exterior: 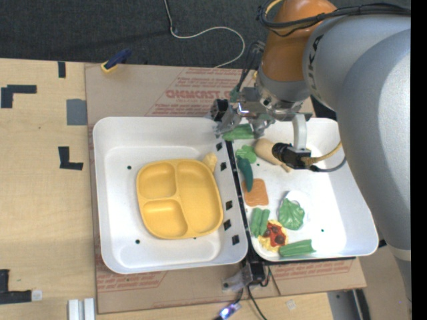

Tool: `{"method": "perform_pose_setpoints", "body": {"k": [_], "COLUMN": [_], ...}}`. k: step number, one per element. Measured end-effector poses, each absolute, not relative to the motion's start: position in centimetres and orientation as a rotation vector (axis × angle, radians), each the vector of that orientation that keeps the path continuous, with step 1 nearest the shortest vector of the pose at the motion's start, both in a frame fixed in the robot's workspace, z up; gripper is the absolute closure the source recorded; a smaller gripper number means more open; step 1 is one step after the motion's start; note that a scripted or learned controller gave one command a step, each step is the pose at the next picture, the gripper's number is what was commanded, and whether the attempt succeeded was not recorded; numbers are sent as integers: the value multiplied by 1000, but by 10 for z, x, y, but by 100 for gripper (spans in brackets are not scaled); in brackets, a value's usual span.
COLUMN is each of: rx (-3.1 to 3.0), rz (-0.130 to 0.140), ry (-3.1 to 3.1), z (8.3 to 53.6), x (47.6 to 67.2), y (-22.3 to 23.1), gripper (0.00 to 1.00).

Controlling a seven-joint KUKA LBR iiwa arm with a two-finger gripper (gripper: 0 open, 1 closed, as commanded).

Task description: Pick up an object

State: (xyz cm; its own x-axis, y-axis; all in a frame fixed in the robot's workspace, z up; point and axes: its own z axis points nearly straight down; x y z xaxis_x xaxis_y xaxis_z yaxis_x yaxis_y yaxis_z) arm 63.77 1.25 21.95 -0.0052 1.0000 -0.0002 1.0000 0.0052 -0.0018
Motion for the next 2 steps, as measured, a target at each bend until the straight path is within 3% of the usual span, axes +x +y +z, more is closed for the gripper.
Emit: {"method": "perform_pose_setpoints", "body": {"k": [2], "rx": [-2220], "rz": [1], "ry": [-2224], "z": [222], "x": [658], "y": [10], "gripper": [100]}}
